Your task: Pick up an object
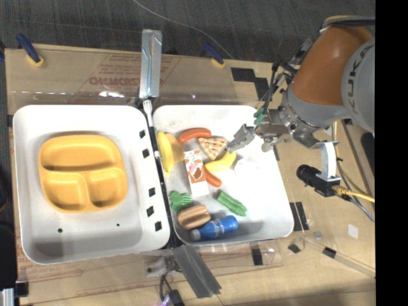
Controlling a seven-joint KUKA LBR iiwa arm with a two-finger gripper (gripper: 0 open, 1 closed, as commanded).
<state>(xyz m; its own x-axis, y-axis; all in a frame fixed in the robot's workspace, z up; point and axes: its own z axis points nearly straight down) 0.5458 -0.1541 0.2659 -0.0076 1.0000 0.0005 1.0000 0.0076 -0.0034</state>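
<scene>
Toy food pieces lie crowded in the right bin (271, 190), mostly toward its left wall and near edge. A yellow banana-like piece (167, 150) sits against the left wall, with a red sausage (194, 134) just beyond it toward the far edge. A waffle-patterned wedge (213, 147) lies beside the sausage, and a second yellow piece (221, 164) touches the wedge's near side. A small printed carton (194, 166) lies flat between the banana-like piece and the wedge, with a short red piece (213, 179) at its right. Toward the near edge are a green leafy piece (180, 200), a green pod (232, 203), a hot dog in a bun (193, 216) and a blue bottle (215, 227) lying on its side along the near wall.

The gripper (240, 137) hangs over the middle of the right bin, reaching in from the right edge, its tip just beside the wedge and the second yellow piece. Whether its fingers are spread or closed cannot be told, and nothing is seen held between them.

The left bin (32, 234) carries a yellow divided tray (83, 171) near its centre. Both bins rest on a cardboard-covered bench (331, 234).
</scene>
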